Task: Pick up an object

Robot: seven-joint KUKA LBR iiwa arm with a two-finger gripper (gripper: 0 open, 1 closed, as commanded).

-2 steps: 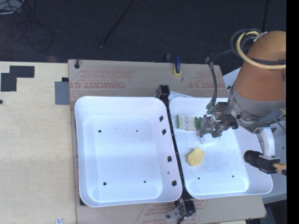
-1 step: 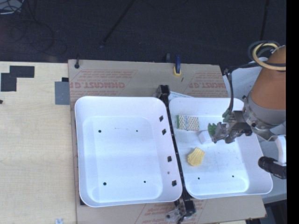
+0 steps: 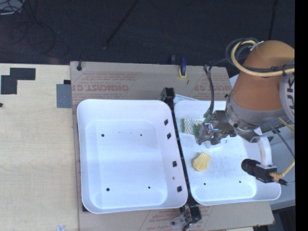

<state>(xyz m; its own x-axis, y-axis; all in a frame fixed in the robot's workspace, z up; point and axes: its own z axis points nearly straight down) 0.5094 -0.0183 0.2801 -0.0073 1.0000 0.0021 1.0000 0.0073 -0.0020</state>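
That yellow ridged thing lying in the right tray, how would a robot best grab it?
Probably from straight above, fingers closing across the narrow width of the yellow ridged piece. It lies flat on the right bin floor with open space around it, and the gripper hangs just above it.

I work in a robotics lab: left of my claw (image 3: 208, 134) two white bins (image 3: 91, 129) sit on a cardboard-covered bench (image 3: 120, 83), cables (image 3: 29, 13) trailing beyond.
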